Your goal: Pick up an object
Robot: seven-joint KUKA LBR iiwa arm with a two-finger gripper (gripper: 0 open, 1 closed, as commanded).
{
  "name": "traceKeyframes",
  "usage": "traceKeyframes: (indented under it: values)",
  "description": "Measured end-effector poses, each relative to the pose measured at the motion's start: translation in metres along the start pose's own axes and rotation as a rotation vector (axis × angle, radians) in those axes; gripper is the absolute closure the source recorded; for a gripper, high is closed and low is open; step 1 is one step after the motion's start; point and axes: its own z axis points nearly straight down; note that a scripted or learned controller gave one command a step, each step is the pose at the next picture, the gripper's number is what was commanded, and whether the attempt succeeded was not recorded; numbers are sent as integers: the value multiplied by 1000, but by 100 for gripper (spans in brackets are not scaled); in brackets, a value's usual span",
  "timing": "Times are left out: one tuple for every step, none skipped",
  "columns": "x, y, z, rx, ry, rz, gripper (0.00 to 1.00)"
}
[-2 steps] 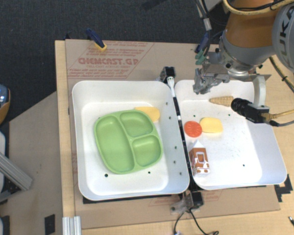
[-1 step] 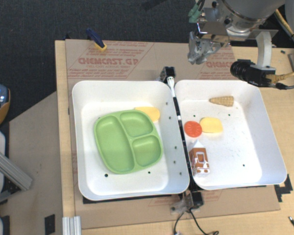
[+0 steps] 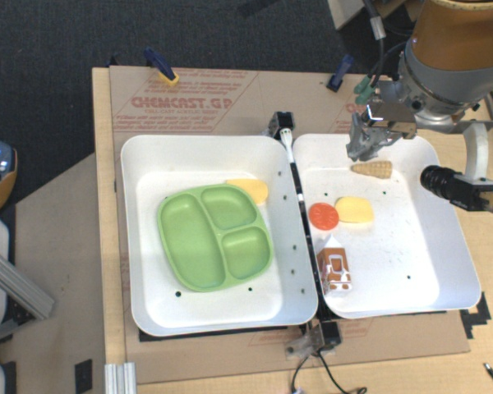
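A: Nearest the lens, right bin: small white carton with a brown printed picture [image 3: 335, 270], lying close against the divider between the two shallow white bins, near the front wall of the right bin [image 3: 444, 290].

B: Noted. Next up from it?

A: Flat round orange-red disc [image 3: 324, 216], also just beside the divider. Touching its right edge, a pale yellow rounded lump [image 3: 357, 210]. Open white floor to the right of both, out to the right wall.

B: Far end of that bin?

A: Tan ridged cone-shaped piece [image 3: 373, 169], lying on its side near the back wall. Grey metal hand [image 3: 366, 148] sits directly over its left end, fingertips pointing down. Spread or pressed together: cannot tell from this angle. Nothing seen between the fingers.

B: Left bin?

A: Green three-compartment plastic plate [image 3: 214, 236], centred, clear margin on its left and front sides inside the left bin [image 3: 140, 220]. A yellow curved piece [image 3: 251, 190] at the plate's back right corner, partly behind its rim, near the divider.

B: Counter?

A: Brown cardboard-covered counter [image 3: 189, 101], blue clamps [image 3: 161, 66] at its back edge.
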Motion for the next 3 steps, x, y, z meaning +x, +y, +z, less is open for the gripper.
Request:
traceKeyframes:
  values:
    - [106,30,45,-2,4,-17,100]
    - [211,22,-41,-19,8,-19,100]
    - [56,8,-60,-9,-2,9,100]
